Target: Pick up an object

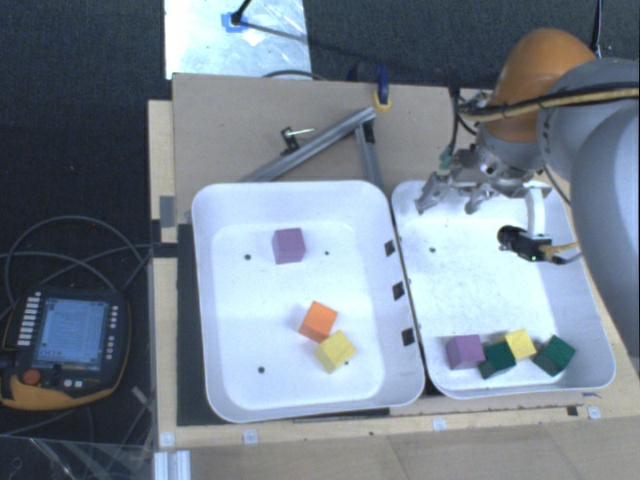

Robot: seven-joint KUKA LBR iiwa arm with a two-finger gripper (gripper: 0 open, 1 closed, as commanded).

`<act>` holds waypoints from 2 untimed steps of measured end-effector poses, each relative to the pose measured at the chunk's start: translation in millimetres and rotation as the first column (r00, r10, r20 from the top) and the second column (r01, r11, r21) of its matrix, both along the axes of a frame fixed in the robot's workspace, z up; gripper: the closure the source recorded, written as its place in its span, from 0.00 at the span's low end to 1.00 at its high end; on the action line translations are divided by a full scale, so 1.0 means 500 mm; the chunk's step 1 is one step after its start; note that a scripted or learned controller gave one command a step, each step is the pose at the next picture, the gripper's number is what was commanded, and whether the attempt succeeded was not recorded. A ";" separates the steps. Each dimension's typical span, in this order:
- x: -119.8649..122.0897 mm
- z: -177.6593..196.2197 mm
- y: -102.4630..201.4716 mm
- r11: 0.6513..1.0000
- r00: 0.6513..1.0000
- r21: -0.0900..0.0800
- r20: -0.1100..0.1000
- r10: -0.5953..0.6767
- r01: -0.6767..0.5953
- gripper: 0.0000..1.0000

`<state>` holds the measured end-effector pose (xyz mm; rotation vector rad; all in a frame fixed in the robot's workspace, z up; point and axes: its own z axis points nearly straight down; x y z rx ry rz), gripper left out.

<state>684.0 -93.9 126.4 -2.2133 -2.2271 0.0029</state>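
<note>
Hand (pixel 455 190) hangs over right bin's (pixel 580 308) far rim, apparently open; four cubes (pixel 505 352) sit well apart.

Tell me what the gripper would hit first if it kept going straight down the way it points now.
Probably the bare floor of the right-hand white plastic bin. The two-finger grey metal gripper hangs over its far end, well away from the coloured cubes at the near edge; depth is unclear.

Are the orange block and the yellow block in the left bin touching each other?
Touching. The camera view shows the orange block meeting the yellow block at a corner, with no white gap between.
</note>
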 end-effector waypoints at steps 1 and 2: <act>0.004 0.030 0.000 1.000 1.000 -0.001 0.008 0.003 -0.003 1.00; -0.005 0.155 -0.008 1.000 1.000 -0.001 0.012 -0.004 0.004 1.00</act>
